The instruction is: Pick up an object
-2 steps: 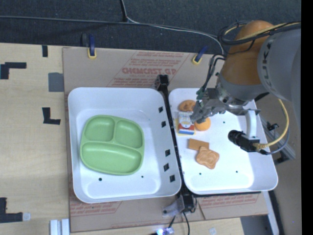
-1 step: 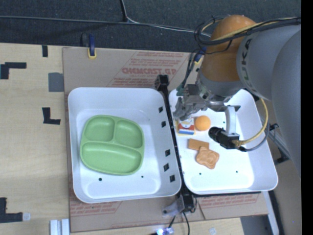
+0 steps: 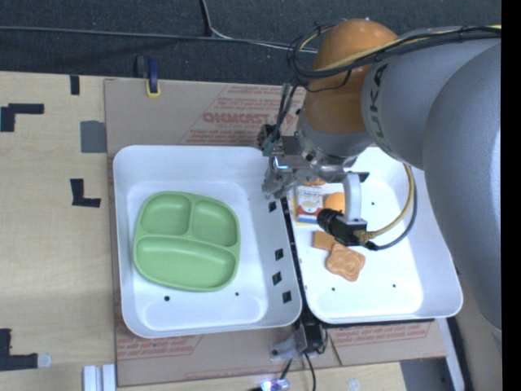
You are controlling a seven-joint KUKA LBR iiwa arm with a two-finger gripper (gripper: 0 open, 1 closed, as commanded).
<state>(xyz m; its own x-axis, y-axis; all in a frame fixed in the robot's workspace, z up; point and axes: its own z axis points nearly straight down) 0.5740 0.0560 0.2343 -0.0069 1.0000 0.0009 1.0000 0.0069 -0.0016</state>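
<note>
I see the gripper [image 3: 313,187] above small orange toast-shaped pieces [image 3: 345,261] in the right white bin [image 3: 407,300]; jaws' state indiscernible; green divided plate [image 3: 187,240] sits left.

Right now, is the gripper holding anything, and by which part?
Cannot be told. The gripper sits low over the right bin among small objects, its tip hidden by the wrist. The toast-shaped piece lies apart from it.

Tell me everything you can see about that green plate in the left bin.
The green plate is a pale green divided tray with rounded corners, seemingly smooth plastic. It has three compartments: two smaller ones toward the back and one long one at the front, all bare. It lies flat and right side up, turned slightly askew, on the floor of the left white bin. Only the bin touches it.
</note>
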